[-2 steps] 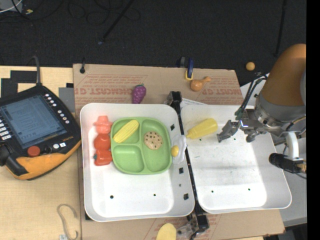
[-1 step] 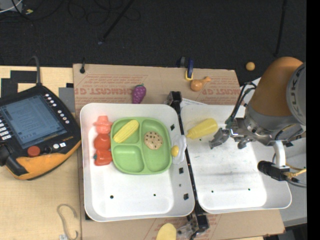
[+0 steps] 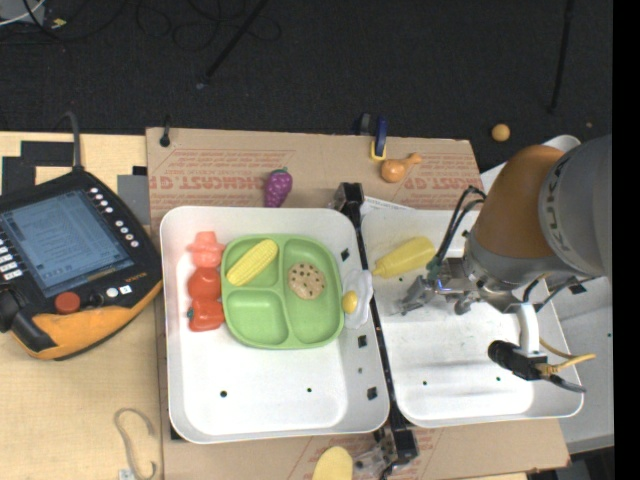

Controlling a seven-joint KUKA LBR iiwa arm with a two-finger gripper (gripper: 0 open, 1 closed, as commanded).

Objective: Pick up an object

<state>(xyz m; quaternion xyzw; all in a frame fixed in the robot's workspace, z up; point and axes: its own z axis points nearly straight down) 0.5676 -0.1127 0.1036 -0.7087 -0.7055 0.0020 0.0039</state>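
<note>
Yellow object (image 3: 403, 257) lies in right white bin (image 3: 470, 393) near jaws (image 3: 432, 293).

Two white bins (image 3: 200, 388), one green plate (image 3: 285, 328), one corn cob (image 3: 250, 261), one cookie (image 3: 306, 281), one red figure (image 3: 205, 288).

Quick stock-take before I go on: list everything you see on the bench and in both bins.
Green tray: one, green, three compartments, left bin.
Corn cob: one, yellow, tray's top-left compartment.
Cookie: one, tan, tray's right compartment.
Red toy: one, red and pink, left bin beside tray.
Yellow piece: one, yellow, right bin's top-left.
Grapes: one, purple, cardboard behind bins.
Pear: one, orange, cardboard behind bins.
Pendant: one, grey and orange, left of bins.
Arm: one, grey and orange, over right bin.
Tool: one, near yellow piece.
</note>
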